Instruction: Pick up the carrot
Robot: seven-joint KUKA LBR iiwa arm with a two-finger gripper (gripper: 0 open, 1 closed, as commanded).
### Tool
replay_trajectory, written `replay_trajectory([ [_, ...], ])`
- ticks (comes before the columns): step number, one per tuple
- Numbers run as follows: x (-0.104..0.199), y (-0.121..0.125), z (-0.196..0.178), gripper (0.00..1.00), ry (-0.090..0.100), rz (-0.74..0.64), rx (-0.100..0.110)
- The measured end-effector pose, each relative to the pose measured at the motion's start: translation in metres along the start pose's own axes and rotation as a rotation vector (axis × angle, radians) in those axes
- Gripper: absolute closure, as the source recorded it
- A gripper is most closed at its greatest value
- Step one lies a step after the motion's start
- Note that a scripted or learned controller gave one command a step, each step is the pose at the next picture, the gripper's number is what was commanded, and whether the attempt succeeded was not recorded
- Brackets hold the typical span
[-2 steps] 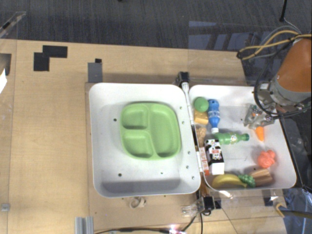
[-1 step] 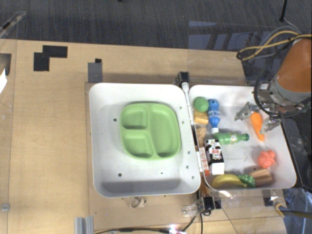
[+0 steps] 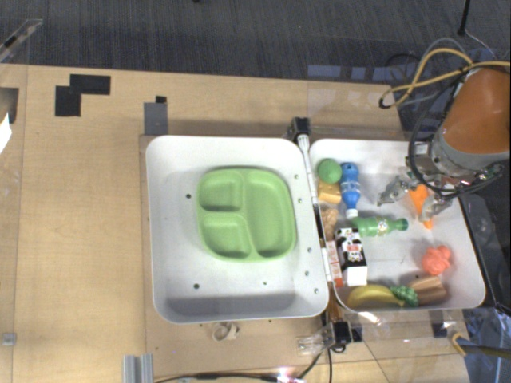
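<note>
camera view from above: the left white bin (image 3: pixel 160 238) holds a green plastic plate with three compartments (image 3: pixel 243 212). the right white bin (image 3: pixel 471 278) holds a green ball (image 3: pixel 328 169), a blue bottle (image 3: pixel 350 188), a green bottle lying on its side (image 3: pixel 381 227) and a yellow banana (image 3: pixel 372 295). near its upper right, the gripper (image 3: pixel 417 198) grips the small orange carrot (image 3: pixel 418 199) between its fingers, above the bin floor.

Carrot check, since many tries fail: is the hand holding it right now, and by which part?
Yes. The carrot sits between the fingers of the hand, gripped around its thick upper end, its thin tip pointing down over the right bin.
</note>
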State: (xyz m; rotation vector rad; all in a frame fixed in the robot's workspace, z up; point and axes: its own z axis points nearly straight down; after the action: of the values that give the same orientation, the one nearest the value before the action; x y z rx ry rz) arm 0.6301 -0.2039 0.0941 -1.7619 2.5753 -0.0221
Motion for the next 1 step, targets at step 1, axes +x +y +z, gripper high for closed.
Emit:
replay_trajectory([
  [1,-0.0011,-0.0047,-0.0157,1.00,-0.005,0.004,0.016],
])
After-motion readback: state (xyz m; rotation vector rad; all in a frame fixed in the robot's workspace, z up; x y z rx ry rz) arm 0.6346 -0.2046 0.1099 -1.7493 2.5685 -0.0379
